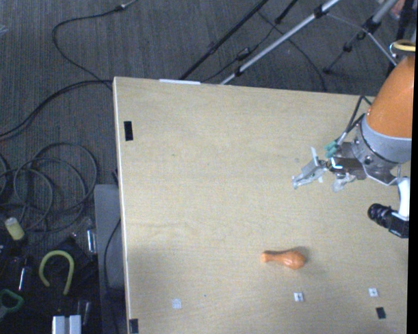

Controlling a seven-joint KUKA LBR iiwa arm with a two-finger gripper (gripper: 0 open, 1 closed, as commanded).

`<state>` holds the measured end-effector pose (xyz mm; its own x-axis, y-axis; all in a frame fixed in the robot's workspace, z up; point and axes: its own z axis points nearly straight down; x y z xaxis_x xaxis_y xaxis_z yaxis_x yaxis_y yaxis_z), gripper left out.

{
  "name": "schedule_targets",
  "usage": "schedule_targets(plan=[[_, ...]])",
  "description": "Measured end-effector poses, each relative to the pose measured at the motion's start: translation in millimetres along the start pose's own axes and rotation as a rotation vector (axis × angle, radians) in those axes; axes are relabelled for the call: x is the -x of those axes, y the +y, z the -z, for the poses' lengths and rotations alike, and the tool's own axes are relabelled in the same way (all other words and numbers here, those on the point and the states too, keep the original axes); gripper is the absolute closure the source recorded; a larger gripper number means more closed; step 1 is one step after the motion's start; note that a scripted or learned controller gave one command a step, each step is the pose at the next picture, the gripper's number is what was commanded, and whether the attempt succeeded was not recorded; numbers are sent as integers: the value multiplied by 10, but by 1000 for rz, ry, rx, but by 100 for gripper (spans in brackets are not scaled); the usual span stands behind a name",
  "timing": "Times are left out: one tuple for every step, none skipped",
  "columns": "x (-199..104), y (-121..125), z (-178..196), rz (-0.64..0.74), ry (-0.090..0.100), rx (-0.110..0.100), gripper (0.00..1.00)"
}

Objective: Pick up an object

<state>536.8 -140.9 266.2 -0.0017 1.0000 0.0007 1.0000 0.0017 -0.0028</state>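
Observation:
A small orange object [284,259], bulb-shaped with a thin neck pointing left, lies on the tan tabletop [208,197] toward the front right. My gripper [322,176] hangs at the right side of the table, well behind the object and slightly to its right. Its two pale fingers [306,174] are spread apart and point left, with nothing between them. The orange band of the arm [396,101] rises behind the wrist at the right edge.
Small black and white markers [298,296] dot the table near the front and left edges. The table's left edge [119,194] drops to a floor strewn with cables [44,184] and tools. Tripod legs [289,29] cross the floor beyond the far edge.

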Motion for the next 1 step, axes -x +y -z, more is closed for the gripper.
schedule_targets(plan=[[552,503,-289,26,-2,0,0]])
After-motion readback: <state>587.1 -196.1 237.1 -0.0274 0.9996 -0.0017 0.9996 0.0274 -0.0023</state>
